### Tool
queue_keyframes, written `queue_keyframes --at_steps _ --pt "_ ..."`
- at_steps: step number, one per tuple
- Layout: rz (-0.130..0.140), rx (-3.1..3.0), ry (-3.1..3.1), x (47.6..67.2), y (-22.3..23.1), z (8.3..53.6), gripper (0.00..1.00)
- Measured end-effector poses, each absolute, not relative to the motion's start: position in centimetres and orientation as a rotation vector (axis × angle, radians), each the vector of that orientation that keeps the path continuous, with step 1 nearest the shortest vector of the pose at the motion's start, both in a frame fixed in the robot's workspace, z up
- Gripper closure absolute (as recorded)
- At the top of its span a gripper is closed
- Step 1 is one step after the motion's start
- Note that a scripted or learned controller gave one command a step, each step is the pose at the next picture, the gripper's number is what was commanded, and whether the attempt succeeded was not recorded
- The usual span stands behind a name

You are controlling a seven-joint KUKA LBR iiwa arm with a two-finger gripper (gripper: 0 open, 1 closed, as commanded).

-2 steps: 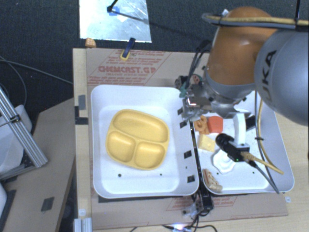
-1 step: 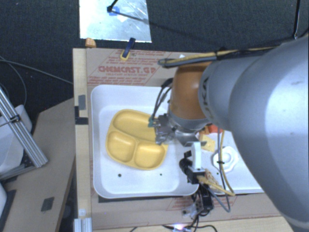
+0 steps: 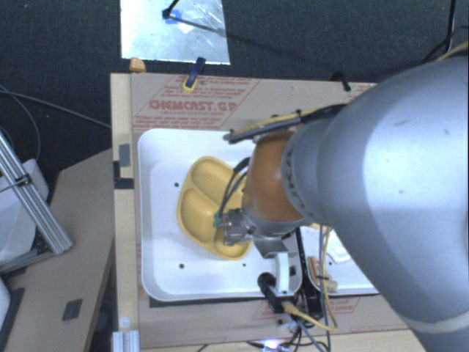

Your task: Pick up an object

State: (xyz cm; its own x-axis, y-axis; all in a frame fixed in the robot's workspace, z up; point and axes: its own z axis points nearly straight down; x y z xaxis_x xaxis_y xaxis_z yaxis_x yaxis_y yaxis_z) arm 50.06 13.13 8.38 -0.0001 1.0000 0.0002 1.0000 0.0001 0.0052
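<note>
Arm low over the left bin, hand beside a yellow object.

The grey arm (image 3: 396,196) reaches in from the right and fills much of the view, its orange band (image 3: 267,178) just above the wrist. The hand (image 3: 233,229) sits at the right edge of a yellow two-lobed object (image 3: 205,204) lying in the white bin (image 3: 157,196); whether the hand is spread or pressed together, I cannot tell, nor whether it touches the object. The object rests near the bin's middle, towards its right side. The bin stands on a table (image 3: 146,101) covered with printed brown cardboard.
</note>
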Motion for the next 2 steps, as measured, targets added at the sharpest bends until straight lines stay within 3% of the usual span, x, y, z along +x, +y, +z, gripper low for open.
queue_keyframes --at_steps 1,2 --pt "0.028 2.211 2.221 49.1 11.9 8.8 1.0" --pt "-0.006 2.214 2.225 56.6 18.3 8.7 1.0"
